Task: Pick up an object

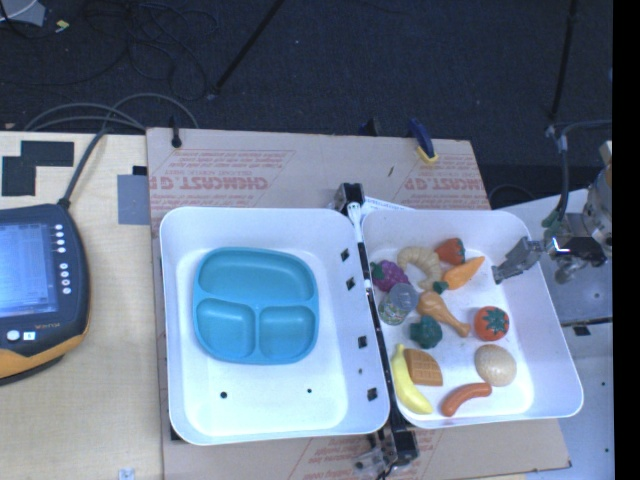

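Two white bins sit side by side on cardboard; left bin carries a blue divided plate, right bin carries a heap of toy food. Gripper sits at the right bin's upper right rim, above the toys, nothing between the fingers; whether they are apart or together I cannot tell, too small and blurred. No target named, so any toy counts. Candidates, big to small: yellow banana along the left wall with a waffle-like brown piece on it, pale egg, red sausage near the front wall, tomato, drumstick, carrot, purple grapes. Judgement: all look like light hollow plastic, stiff, smooth and somewhat slippery, not fragile. Egg and tomato are round and may squirt out; best bet is the sausage or carrot, pinched across the narrow middle, both lying a bit apart from neighbours.
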Available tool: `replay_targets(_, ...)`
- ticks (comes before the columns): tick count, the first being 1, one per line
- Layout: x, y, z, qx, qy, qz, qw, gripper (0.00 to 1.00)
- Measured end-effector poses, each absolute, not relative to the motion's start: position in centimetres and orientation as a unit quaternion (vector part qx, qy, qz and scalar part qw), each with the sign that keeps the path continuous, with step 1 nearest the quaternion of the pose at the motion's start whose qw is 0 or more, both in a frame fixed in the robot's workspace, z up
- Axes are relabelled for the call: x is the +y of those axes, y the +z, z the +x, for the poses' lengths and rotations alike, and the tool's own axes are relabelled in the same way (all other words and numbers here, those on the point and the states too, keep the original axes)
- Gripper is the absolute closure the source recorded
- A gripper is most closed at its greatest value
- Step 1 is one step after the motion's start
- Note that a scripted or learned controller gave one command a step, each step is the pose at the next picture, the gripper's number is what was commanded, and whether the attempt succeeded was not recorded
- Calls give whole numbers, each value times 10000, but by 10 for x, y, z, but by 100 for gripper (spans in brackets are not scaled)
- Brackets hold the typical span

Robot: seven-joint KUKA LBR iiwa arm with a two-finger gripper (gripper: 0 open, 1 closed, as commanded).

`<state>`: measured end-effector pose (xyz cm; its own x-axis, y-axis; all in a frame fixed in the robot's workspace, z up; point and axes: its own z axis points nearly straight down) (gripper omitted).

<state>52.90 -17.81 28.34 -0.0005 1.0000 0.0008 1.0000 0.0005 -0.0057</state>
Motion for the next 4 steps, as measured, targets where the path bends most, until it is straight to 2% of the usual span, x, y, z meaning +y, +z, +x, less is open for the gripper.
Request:
replay_targets(1, -126, 105, 491, -7068, 48, -7073, 112, 0)
replay_targets(2, -88, 88, 478, -7063, -18, -7079, -26, 0)
replay_targets(3, -91, 94, 477, -7044, 18, -7098, 9, 100)
replay_targets(4, -19, 190, 573, -7102, -36, -7040, -22, 100)
